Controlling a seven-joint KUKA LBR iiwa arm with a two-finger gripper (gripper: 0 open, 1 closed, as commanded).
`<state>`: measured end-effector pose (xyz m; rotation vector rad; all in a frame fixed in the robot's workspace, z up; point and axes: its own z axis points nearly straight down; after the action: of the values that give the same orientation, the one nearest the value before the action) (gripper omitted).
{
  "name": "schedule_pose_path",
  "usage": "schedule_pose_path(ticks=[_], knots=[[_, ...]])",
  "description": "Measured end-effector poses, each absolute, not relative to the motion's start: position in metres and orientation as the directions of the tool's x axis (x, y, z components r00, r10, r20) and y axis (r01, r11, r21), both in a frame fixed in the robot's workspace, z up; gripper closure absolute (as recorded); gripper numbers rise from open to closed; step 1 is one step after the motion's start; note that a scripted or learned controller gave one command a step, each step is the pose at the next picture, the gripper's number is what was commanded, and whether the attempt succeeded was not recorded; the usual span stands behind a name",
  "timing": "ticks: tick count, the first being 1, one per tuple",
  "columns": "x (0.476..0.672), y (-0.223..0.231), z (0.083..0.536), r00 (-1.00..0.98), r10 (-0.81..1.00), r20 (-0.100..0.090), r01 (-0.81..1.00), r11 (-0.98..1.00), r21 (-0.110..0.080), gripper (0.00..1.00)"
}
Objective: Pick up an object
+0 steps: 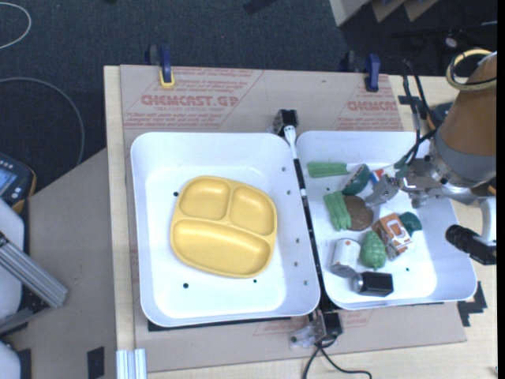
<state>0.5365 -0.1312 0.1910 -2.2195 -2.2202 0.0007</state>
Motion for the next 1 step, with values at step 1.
schedule_pose_path(ticks=[1], knots=[[0.5210, -0.1314, 0.1068, 0.000, 1.000, -0.007, 1.000, 0.000, 0.020, 0.00]])
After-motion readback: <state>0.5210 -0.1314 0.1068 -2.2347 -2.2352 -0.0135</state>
